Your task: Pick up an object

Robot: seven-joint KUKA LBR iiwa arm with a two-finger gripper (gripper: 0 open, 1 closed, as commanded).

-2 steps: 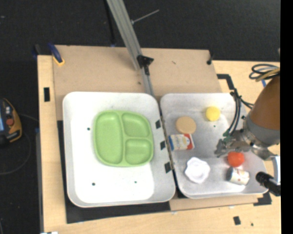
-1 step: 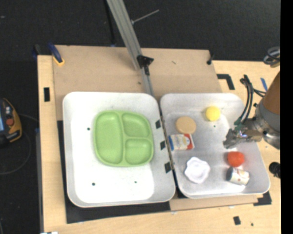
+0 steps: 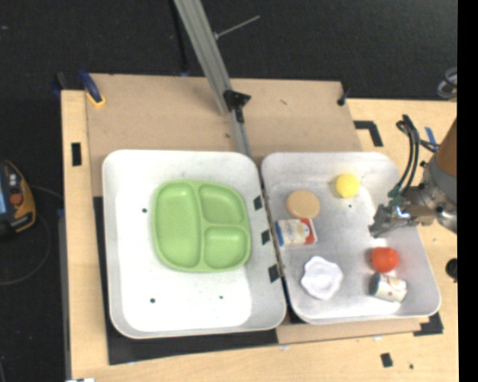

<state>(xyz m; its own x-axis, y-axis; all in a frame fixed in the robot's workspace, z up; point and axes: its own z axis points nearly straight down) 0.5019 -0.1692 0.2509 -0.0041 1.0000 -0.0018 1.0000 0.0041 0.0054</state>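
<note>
Claw poised over right bin, above red object; opening impossible to judge, nothing seen gripped. Nearby: yellow ball, tan disc, white cloth. Green tray in left bin.

A tan wooden worktop carries two shallow white plastic bins; the left bin holds a green divided plastic tray.
</note>
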